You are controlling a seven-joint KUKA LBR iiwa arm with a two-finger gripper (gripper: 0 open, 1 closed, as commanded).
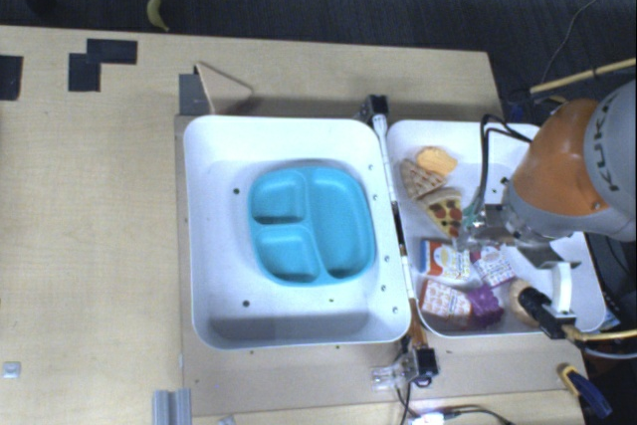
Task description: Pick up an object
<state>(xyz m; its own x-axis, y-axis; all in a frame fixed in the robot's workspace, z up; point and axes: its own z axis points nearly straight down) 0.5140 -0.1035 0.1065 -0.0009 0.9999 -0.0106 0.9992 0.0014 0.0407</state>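
So the claw point(468, 232) is down in the right bin point(589, 314), can't tell if it's apart or together. Pizza slice point(444, 211) sits just up-left of it, the small carton point(450, 262) right below

Worktop point(90, 244): pale wood, bearing both bins.
Blue tray point(312, 223): three compartments, in the left bin point(209, 244).
Black tape point(100, 63): far-left of the tray, on the worktop.
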